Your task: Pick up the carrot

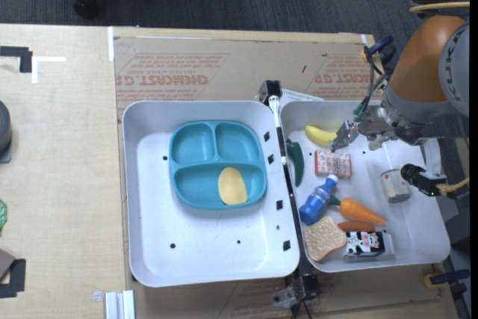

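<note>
A: What do we count in the right bin [426, 235]?

B: One carrot [361, 211] toward the near edge, w/ one blue bottle [317, 199] just left of it, one bread slice [324, 238] and one black-white carton [366, 243] at the near edge. Also one banana [321, 134] by the far edge, one red packet [331, 162], one green item [296, 161] on the left wall.

A: Gripper [347, 137]?

B: Near the banana, well apart from the carrot. We can't tell how the jaws stand.

A: Left bin [142, 235]?

B: One teal tray [202, 160], one yellow piece [232, 185] in its near compartment.

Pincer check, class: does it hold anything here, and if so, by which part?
Nothing is held. The pincer hovers above the right bin, near the banana; the carrot lies apart, untouched.
</note>
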Controlling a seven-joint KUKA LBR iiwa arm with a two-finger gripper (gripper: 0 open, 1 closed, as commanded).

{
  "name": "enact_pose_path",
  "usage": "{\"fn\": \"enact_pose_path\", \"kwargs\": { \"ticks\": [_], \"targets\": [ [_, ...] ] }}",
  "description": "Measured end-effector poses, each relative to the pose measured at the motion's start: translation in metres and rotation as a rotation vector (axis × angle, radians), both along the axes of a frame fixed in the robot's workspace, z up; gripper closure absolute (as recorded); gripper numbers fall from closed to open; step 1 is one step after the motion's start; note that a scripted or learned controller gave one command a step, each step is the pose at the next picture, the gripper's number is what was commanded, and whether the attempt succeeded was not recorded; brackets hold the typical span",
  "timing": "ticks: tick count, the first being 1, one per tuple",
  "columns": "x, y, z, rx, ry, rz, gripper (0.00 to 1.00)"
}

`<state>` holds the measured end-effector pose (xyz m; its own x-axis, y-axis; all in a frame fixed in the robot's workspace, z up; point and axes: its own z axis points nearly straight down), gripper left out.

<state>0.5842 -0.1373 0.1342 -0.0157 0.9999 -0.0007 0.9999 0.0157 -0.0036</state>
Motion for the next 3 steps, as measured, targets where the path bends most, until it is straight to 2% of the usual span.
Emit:
{"fn": "enact_pose_path", "kwargs": {
  "ticks": [1, 2, 3],
  "targets": [
    [-0.080, 0.017, -0.043, 0.001, -0.002, 0.125, 0.00],
    [-0.102, -0.032, -0.042, 0.019, -0.006, 0.225, 0.00],
    [-0.102, -0.013, -0.040, -0.004, -0.012, 0.663, 0.00]
  ]
}}
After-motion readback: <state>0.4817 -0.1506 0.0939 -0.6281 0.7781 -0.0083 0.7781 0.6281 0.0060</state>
